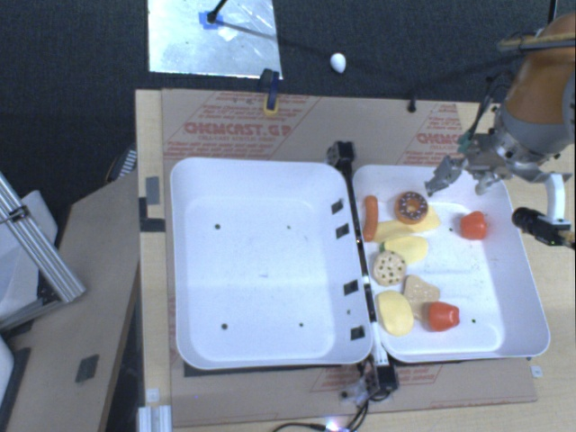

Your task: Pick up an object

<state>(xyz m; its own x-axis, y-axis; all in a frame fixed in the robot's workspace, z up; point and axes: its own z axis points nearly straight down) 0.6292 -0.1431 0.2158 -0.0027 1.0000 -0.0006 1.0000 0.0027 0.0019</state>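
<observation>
The right bin [513, 286] holds several toy foods: an orange sausage [370, 217], a chocolate donut [412, 207], a red tomato [473, 225], a speckled cookie [389, 266], a yellow potato [409, 247], a tan cracker [420, 289], a yellow lemon [394, 313] and a red pepper [442, 316]. My gripper [463, 181] hangs over the bin's far edge, above and between the donut and the tomato. Its fingers are spread open with nothing between them.
The left bin [193, 268] lies beside the right one, joined by a black clip strip [354, 241]. A foil sheet [211, 25] lies at the back. A black cable and a white ball [337, 61] sit beyond the bench.
</observation>
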